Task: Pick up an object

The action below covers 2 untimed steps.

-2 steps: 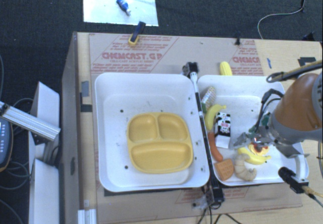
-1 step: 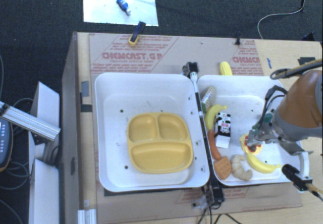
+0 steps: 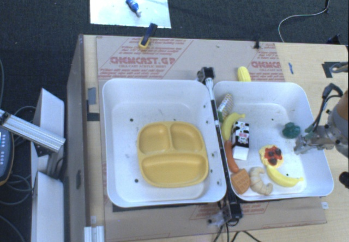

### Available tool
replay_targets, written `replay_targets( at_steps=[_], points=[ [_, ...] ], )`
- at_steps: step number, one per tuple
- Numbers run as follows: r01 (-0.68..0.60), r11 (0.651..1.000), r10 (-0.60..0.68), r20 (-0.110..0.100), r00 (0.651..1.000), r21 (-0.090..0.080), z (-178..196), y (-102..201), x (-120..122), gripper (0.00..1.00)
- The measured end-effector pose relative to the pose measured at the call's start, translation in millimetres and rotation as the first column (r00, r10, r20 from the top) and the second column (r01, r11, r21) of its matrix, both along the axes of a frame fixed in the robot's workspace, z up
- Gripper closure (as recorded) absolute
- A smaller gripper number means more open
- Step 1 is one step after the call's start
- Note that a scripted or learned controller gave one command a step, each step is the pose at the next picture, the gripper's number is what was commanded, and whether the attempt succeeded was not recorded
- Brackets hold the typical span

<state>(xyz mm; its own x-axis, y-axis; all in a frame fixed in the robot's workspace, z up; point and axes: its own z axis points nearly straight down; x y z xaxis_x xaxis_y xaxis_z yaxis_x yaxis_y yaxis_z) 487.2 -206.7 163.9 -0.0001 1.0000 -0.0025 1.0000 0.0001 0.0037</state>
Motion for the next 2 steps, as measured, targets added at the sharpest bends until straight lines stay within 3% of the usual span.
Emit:
replay_targets(
  at_steps=[1, 2],
  points=[
    [-0.003, 1.000, 0.003, 0.000, 1.000, 0.002, 60.2, 33.8, 0.5, 1.00],
    [-0.003, 1.000, 0.003, -0.003, 1.000, 0.003, 3.6, 61.3, 4.0, 1.00]
  ],
)
